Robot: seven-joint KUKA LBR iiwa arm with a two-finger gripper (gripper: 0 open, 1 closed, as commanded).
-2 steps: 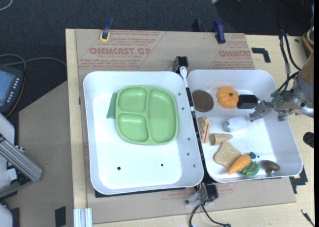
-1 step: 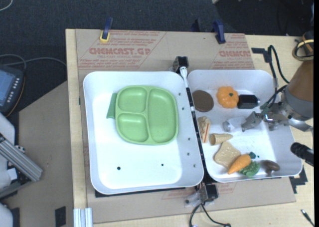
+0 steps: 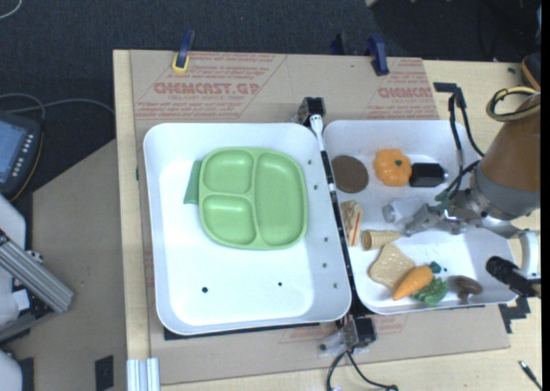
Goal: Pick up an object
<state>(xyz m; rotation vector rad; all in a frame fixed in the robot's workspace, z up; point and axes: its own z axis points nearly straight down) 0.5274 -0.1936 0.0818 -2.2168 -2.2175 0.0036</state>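
1. The gripper hung low over the right bin, the arm reaching in from the right; whether its fingers were spread or pressed together could not be told.
2. Just left of it lay a small grey piece and a pale cone.
3. Behind it sat an orange pumpkin beside a black block, with a brown disc further left.
4. In front lay a bread slice, a carrot touching it, and a green sprig.
5. The left bin held a green divided plate, well apart from the gripper.
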